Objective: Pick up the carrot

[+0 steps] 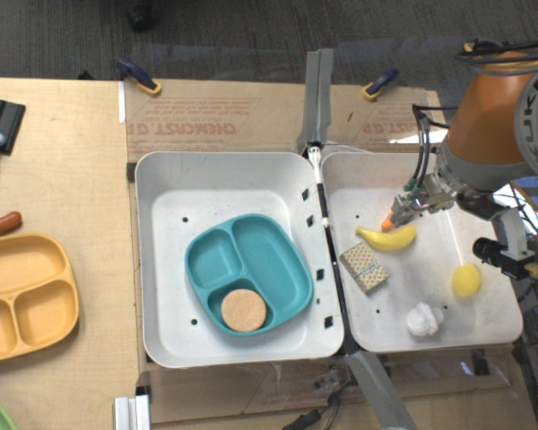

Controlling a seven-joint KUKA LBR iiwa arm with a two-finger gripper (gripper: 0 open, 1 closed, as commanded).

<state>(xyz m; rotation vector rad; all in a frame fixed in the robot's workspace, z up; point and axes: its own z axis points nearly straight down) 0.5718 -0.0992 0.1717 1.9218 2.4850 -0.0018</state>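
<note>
Small orange carrot (402, 214) in the right white bin (484, 330), upper-middle of that bin, right of frame centre. Grey arm with orange band (489, 119) comes in from the upper right; end effector (419, 195) sits directly over the carrot's upper end, touching or nearly so. Can't tell if it is released, clenched or grasping: tip too small and cluttered. Yellow plastic banana (386, 237) just below the carrot, touching or almost. Patterned tan sponge block (364, 266) lower left of the banana. Yellow lemon-like ball (466, 280) at the bin's right side, crumpled white item (423, 319) near the bottom. Left white bin (161, 330) holds a teal divided plastic tray (278, 267) with a round tan cork disc (243, 311). Orange divided tray (22, 298) on the wooden table (63, 150), far left.
</note>
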